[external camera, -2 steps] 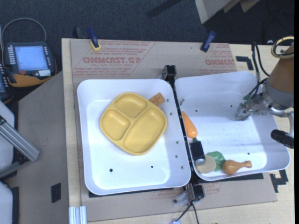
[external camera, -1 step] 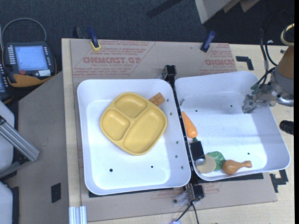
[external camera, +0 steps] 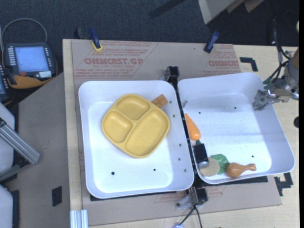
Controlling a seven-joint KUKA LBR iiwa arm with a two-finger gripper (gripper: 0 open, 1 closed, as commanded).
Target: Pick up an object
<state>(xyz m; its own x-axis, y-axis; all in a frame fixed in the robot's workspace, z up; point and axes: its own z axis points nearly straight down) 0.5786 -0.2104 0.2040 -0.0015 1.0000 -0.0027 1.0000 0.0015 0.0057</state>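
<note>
The tool (external camera: 261,100) hovers at the far right edge of the right bin (external camera: 228,87); whether it is open or closed I cannot tell, and nothing shows in it. The nearest candidates lie toward the bin's near edge: a toy drumstick (external camera: 240,168), long axis along that edge with its bone end pointing right, and an orange carrot (external camera: 192,127) along the left wall, lying near-to-far.
</note>
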